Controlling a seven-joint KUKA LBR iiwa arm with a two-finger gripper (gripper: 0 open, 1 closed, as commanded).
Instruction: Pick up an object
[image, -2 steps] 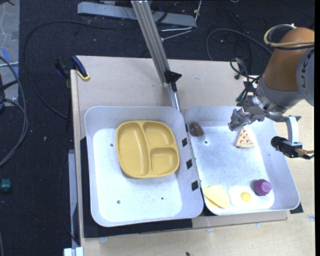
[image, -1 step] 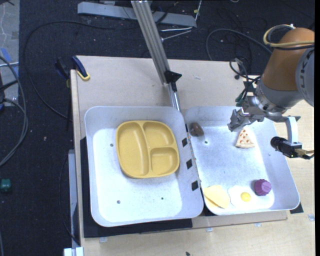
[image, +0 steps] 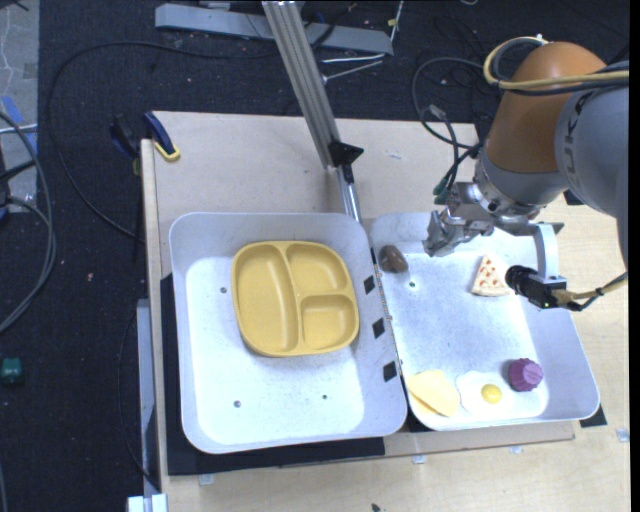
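Camera view: the gripper (image: 443, 236) hangs at the upper edge of the right bin (image: 450, 320), but how far it is open cannot be told. Inside that bin lie a brown object (image: 394, 260) (upper left corner), a pizza slice (image: 489, 277), a purple piece (image: 524, 375), a fried egg (image: 484, 392) and a yellow wedge (image: 433, 392). The left bin (image: 200, 330) holds a yellow divided plate (image: 296, 297).

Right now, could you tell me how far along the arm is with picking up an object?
Nothing looks picked up yet. The pizza slice, brown lump, purple piece, fried egg and yellow wedge all lie in the right bin. The gripper hangs over that bin's far edge, near the brown lump. Grasping and lifting remain.
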